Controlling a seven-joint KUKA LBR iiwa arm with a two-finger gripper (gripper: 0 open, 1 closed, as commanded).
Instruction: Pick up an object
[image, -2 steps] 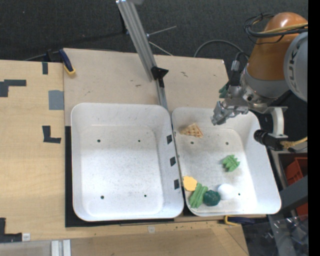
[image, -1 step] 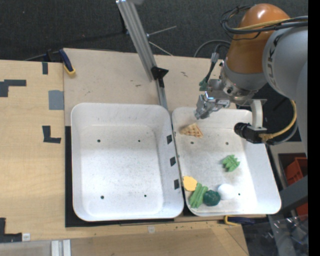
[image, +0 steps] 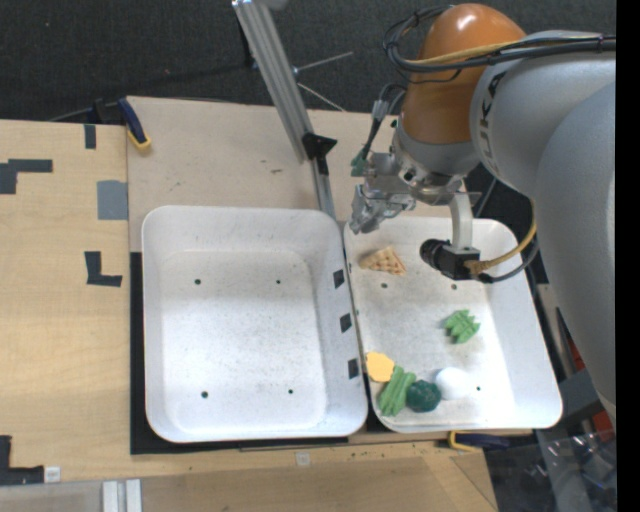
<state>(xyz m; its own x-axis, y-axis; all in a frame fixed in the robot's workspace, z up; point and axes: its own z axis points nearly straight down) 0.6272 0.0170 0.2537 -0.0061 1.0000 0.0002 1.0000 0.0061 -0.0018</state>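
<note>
Green beans (image: 396, 390) lie far below the fingers (image: 366, 217); whether these are open I cannot tell. Best descend squarely onto the waffle wedge (image: 382, 262) just beneath.

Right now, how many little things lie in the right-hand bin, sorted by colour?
Green: 3 - leafy piece, long pod, dark round piece
Yellow or tan: 2 - waffle-like wedge, yellow piece
White: 1 - small ball
Total: 6

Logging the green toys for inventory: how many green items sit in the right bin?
3: a leafy piece mid-right, a long pod and a dark round one at the near edge. Others may hide under the arm.
</note>
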